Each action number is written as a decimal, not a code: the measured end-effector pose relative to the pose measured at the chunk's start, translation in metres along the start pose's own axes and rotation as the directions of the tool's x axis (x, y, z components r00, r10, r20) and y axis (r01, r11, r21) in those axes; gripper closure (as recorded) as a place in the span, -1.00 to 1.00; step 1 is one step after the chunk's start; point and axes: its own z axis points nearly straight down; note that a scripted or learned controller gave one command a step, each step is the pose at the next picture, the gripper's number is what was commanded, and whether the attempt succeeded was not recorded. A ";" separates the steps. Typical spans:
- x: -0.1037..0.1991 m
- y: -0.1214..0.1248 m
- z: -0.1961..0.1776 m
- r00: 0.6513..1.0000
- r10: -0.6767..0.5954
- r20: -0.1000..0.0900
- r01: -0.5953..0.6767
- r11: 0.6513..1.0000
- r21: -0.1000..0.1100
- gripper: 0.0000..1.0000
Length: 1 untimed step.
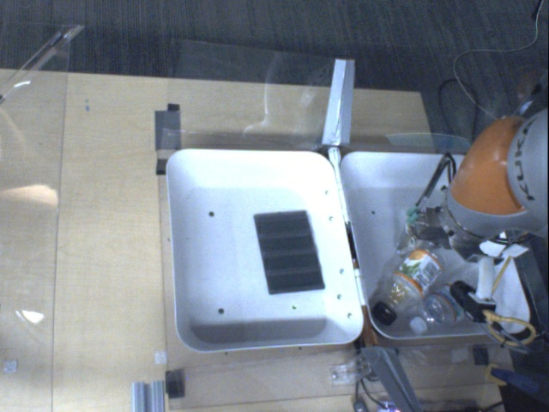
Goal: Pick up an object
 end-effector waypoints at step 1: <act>0.060 0.037 -0.080 0.999 -0.053 0.000 0.053 0.999 0.005 1.00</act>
